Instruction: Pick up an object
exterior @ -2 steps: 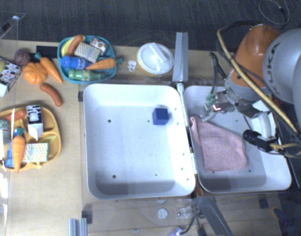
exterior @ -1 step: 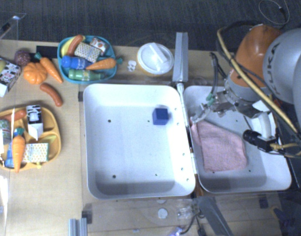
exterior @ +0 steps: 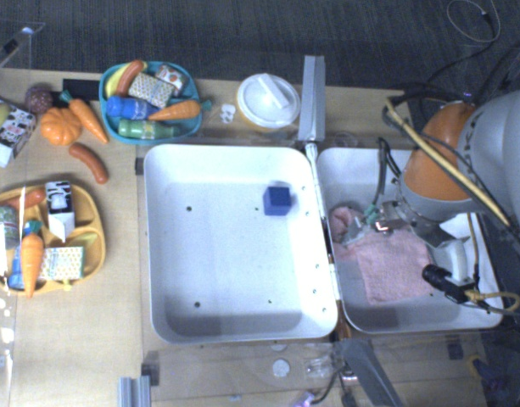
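Pink cloth (exterior: pixel 394 265) in right bin (exterior: pixel 489 312), directly beneath jaws (exterior: pixel 367 225).

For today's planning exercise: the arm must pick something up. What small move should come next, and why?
Probably lower the gripper slightly onto the pink cloth. It sits in the right bin at the cloth's left edge, while the blue cube lies across the divider in the left bin.

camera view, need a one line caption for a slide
Grey arm reaches into the right bin, its pincer low over a pink cloth; a blue block sits in the left bin.
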You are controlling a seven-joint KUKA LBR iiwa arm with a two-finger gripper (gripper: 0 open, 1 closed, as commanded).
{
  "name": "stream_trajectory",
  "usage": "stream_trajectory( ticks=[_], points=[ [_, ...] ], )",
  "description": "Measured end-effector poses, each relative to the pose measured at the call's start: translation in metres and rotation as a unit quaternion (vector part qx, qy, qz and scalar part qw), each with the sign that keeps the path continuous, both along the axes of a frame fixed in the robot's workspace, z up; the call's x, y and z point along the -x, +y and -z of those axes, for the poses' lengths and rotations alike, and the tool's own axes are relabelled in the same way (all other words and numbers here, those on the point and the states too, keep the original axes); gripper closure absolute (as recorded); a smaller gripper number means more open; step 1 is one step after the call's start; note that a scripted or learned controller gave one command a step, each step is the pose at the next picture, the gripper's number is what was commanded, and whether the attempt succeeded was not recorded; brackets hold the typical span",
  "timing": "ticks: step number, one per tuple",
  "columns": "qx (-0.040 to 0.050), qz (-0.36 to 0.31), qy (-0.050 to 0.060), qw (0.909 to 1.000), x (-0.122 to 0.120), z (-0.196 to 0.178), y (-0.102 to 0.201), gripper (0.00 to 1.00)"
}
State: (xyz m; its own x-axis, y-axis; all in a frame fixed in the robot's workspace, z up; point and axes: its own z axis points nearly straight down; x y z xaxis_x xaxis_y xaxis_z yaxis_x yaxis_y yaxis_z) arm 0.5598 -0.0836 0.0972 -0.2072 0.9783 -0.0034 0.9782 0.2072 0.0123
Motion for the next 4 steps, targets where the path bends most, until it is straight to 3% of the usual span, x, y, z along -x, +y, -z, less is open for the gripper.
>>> stream_trajectory(
  ticks=[1, 2, 3, 4],
  points=[
    [0.0004, 0.014, -0.004, 0.9999, -0.047, 0.004, -0.027, 0.00],
    [0.0004, -0.010, 0.003, 0.9999, -0.060, -0.127, -0.014, 0.00],
    [0.0001, -0.010, 0.004, 0.9999, -0.031, -0.002, -0.040, 0.00],
    [-0.0005, 0.046, 0.005, 0.9989, -0.018, 0.000, -0.033, 0.00]
  ],
)
